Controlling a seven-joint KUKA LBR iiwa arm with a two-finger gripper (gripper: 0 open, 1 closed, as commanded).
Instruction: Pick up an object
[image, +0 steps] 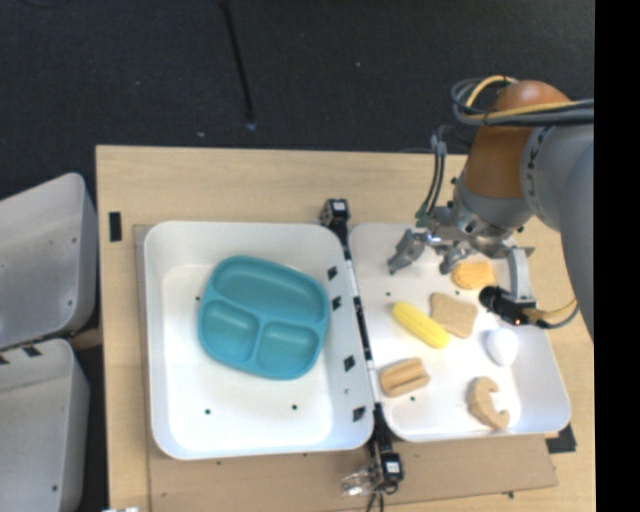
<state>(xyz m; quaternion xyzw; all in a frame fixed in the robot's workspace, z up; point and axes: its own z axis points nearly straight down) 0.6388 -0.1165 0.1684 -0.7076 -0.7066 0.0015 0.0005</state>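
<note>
My gripper (426, 256) hangs over the far end of the right bin (540, 420), its fingers spread open with only white bin floor between them. An orange round piece (473, 273) lies just to its right, partly under the wrist. Nearer the front lie a yellow corn cob (420, 325) and a tan toast slice (454, 314), side by side. A white egg (500, 347) rests further right. A brown bun (404, 376) and a curved tan pastry (488, 402) sit at the bin's near end.
The left bin (170, 420) holds a teal divided plate (264, 316). A black clip (334, 211) sits on the ridge between the bins at the far side. A black fitting with cable (505, 302) hangs from the arm above the toast.
</note>
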